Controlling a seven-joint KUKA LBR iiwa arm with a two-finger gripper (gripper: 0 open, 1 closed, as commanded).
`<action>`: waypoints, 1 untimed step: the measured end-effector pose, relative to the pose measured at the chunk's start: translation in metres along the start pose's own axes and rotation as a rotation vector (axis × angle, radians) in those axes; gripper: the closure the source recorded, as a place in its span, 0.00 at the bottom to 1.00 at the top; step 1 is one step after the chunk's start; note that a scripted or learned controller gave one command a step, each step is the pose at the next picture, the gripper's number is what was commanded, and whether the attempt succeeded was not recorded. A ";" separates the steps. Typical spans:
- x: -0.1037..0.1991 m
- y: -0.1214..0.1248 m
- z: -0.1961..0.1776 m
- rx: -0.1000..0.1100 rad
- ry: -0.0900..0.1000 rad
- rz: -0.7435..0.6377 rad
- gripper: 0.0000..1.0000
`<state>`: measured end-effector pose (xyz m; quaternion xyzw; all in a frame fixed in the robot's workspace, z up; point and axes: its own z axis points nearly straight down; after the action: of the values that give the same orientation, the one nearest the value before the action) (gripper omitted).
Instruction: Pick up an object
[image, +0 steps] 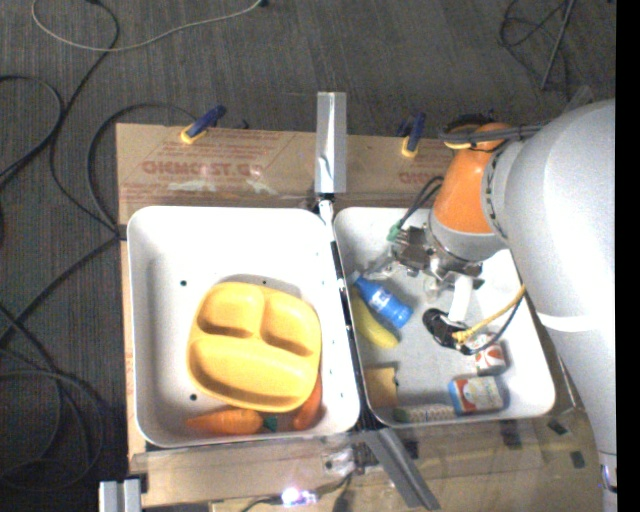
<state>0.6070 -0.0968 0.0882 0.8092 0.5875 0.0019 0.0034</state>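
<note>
Hanging over the right bin (432, 372) at centre right of the frame, the tool (412, 262), open or closed I cannot tell, seems mid-approach; next it likely must lower onto the blue bottle (385, 301), just lower left, and close.

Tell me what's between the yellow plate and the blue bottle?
In the camera view, only the two bins' side walls: the yellow plate lies in one bin, the blue bottle in the other.
</note>
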 end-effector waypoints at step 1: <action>0.001 0.000 -0.009 0.001 0.000 -0.002 1.00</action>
<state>0.6072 -0.0960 0.0976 0.8087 0.5882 0.0018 0.0029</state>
